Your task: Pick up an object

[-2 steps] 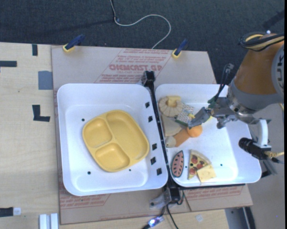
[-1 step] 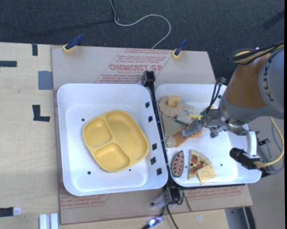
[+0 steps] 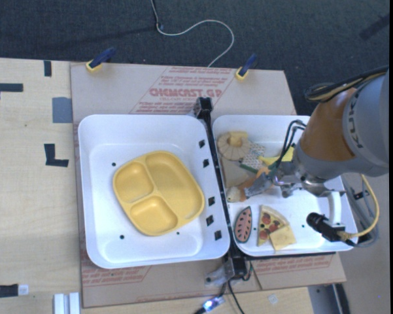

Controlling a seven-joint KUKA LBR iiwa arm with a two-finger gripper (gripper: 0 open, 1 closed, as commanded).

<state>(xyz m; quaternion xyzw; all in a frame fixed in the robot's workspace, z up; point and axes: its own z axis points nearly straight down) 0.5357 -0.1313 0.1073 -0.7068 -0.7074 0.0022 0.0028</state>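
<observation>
Yellow divided plate (image 3: 158, 192) in left bin (image 3: 91, 175). Right bin (image 3: 294, 244): pizza slice (image 3: 274, 226), watermelon slice (image 3: 244, 224), clutter. Hand (image 3: 265, 178) low among clutter; finger state: cannot tell.

Grey arm (image 3: 373, 126) with an orange band (black and yellow cables trailing).

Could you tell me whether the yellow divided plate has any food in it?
Empty: all three compartments of the yellow plate show bare yellow.
</observation>
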